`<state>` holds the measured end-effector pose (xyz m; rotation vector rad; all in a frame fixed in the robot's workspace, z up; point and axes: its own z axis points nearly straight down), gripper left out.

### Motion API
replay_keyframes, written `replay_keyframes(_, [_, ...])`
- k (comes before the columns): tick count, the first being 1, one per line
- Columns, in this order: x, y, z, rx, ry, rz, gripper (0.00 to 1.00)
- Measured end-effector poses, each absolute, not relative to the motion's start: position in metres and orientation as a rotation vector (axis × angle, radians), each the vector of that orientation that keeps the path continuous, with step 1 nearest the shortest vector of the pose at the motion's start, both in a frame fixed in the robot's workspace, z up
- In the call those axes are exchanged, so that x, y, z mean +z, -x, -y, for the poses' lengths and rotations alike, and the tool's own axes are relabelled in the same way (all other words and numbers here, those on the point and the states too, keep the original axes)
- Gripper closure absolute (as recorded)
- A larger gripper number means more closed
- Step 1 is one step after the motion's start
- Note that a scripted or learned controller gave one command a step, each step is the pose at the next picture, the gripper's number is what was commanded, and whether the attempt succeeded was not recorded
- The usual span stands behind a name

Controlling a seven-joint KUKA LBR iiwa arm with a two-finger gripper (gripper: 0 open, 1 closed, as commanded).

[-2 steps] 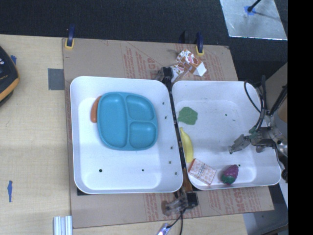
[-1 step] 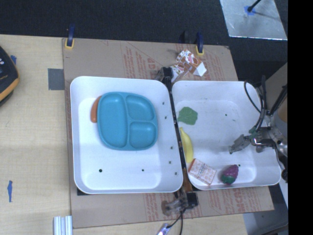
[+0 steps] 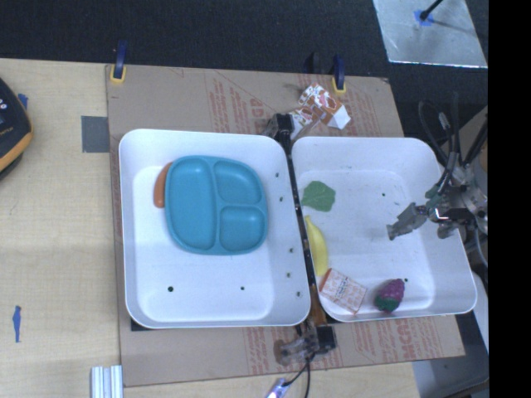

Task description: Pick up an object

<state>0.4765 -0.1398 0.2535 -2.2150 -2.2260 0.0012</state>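
Note:
The right bin (image 3: 415, 152) holds a green leaf-shaped piece (image 3: 319, 196), a yellow banana (image 3: 316, 243) along its left wall, a small patterned packet (image 3: 342, 290) and a purple and green fruit (image 3: 389, 295) near the front. My gripper (image 3: 425, 226) hovers over the bin's right side, open, with nothing between its fingers. It is well to the right of the leaf and above the purple fruit in the view.
The left bin (image 3: 207, 305) carries a blue divided plate (image 3: 217, 204) with an orange item (image 3: 159, 187) peeking from under its left edge. A crumpled wrapper (image 3: 321, 108) lies on the cardboard behind the bins. Cables hang at the right bench edge.

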Motion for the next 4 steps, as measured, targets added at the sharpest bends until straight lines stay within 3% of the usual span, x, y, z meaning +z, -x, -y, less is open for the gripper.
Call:
replay_keyframes(1, [0.159, -0.475, 0.168, 0.006, 2.213, 2.224, 0.0])
replay_keyframes(2, [0.211, -0.555, 0.156, 0.0, 2.216, 2.225, 0.0])
replay_keyframes(3, [0.166, -0.485, 0.179, 0.005, 2.214, 2.224, 0.0])
replay_keyframes(4, [0.091, -0.554, 0.174, 0.005, 2.213, 2.226, 0.0])
